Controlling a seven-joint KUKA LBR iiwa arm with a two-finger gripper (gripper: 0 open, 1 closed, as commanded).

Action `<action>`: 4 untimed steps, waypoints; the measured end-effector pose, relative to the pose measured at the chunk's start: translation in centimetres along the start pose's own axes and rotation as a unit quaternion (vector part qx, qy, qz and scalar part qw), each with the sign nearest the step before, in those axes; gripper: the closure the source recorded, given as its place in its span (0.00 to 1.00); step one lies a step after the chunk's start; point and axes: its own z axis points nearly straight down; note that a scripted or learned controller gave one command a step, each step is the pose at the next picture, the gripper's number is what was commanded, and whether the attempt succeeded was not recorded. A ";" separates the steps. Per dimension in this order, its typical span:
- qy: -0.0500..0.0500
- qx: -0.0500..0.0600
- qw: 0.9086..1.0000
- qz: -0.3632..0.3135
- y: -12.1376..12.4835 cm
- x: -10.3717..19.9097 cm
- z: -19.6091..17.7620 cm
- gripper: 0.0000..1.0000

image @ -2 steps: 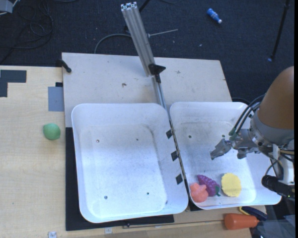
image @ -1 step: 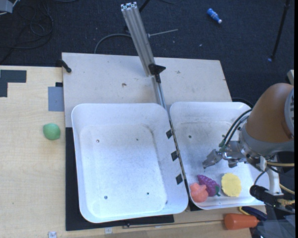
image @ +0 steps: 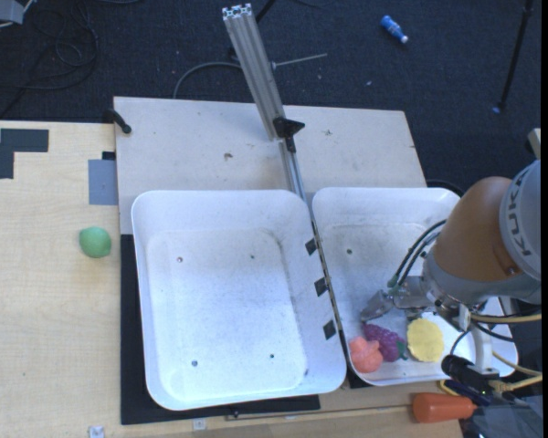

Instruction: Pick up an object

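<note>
Though low, jaws' gap unclear.

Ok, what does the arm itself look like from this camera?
The arm is bulky and rounded: grey casing with black lettering, then a wide orange band. Black cables loop beside the wrist, and the metal claw is silvery grey.

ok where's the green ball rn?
The green ball sits outside both bins, on the wooden surface at the camera view's left, just left of the left bin.
</note>
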 end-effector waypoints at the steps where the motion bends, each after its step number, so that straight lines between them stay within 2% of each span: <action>1: 0.000 -0.002 1.000 0.001 0.1 -0.1 -1.2 1.00; 4: -0.001 -0.005 1.000 0.000 0.5 1.0 -16.8 1.00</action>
